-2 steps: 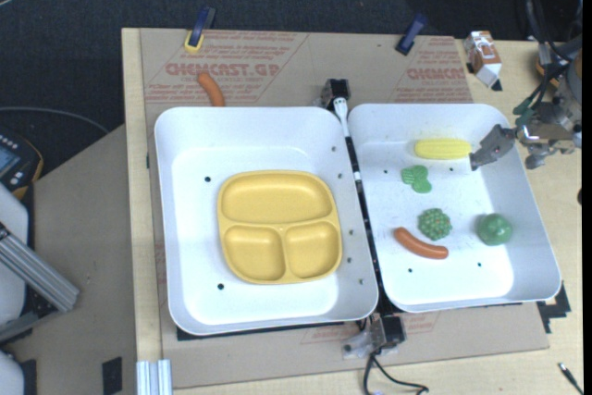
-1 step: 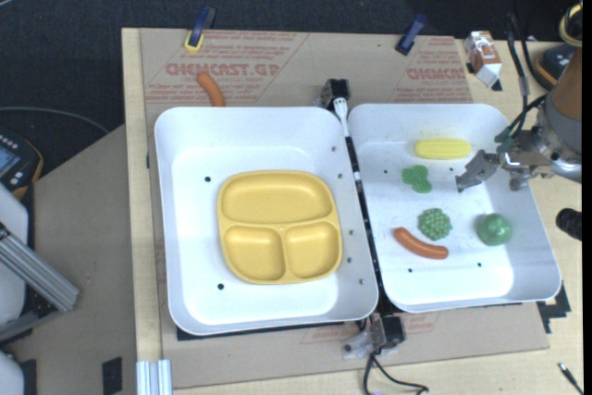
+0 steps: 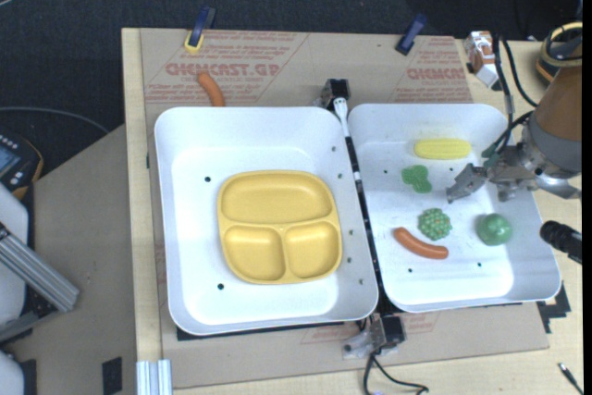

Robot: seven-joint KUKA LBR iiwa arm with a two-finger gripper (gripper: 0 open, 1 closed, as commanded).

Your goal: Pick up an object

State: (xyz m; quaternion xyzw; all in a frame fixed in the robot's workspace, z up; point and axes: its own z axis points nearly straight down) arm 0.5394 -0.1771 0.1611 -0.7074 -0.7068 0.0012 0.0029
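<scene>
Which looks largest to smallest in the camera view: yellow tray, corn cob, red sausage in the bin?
1. Yellow tray, by far.
2. Corn cob and red sausage look about alike, so I won't rank them.

Both bins look like smooth white plastic with a slight sheen. The yellow tray is matt plastic. The counter is bare, printed cardboard-like board.

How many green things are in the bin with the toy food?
3, all in the right bin: a leafy green piece below the yellow corn, a bumpy broccoli in the middle, and a round green ball at right. The arm could hide more.
</scene>
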